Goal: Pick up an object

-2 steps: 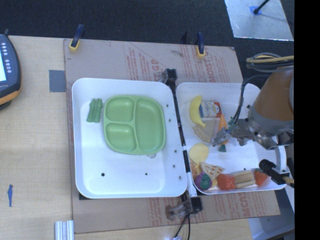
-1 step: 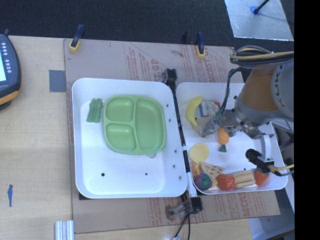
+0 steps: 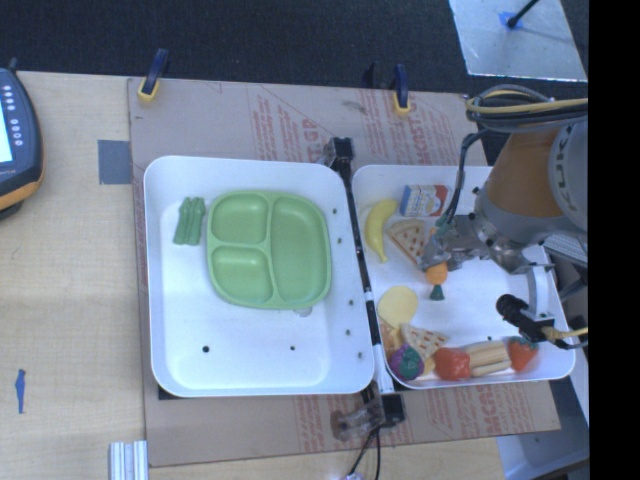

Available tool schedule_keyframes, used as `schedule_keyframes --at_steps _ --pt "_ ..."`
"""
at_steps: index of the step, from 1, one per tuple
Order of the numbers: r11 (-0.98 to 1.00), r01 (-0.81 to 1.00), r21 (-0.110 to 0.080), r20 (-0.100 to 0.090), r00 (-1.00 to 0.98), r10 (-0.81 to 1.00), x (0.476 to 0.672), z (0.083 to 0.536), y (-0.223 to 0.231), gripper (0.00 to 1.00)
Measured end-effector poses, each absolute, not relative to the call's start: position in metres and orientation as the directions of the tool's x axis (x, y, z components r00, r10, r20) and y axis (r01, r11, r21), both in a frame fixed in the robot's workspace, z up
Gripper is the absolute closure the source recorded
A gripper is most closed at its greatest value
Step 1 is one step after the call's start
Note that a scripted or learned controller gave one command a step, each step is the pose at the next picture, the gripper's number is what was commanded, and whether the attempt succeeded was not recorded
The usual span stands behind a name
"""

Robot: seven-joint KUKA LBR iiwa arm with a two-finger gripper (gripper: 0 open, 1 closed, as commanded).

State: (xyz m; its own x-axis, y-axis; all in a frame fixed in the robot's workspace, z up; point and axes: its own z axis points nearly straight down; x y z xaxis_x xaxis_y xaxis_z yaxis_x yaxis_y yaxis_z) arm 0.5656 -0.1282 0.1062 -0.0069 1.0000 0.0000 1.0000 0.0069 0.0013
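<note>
Found the gripper [image 3: 440,258] low over the right bin [image 3: 470,308], arm coming in from the right. Could not tell whether open or closed. Saw a small carrot [image 3: 436,274], orange with a green end, right at the gripper's tip near the bin's middle; could not tell whether gripped. Noted a banana [image 3: 377,230] and carton [image 3: 424,201] toward the far left corner, a tomato [image 3: 452,364] and strawberry [image 3: 522,353] along the near wall. Saw a green plate [image 3: 268,248] in the left bin [image 3: 250,353], beans [image 3: 189,220] just beside it.
</note>
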Motion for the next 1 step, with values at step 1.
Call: schedule_keyframes --at_steps 1 --pt "0.010 1.000 0.012 0.000 -0.010 1.000 0.6410 0.1986 -0.0838 1.00"
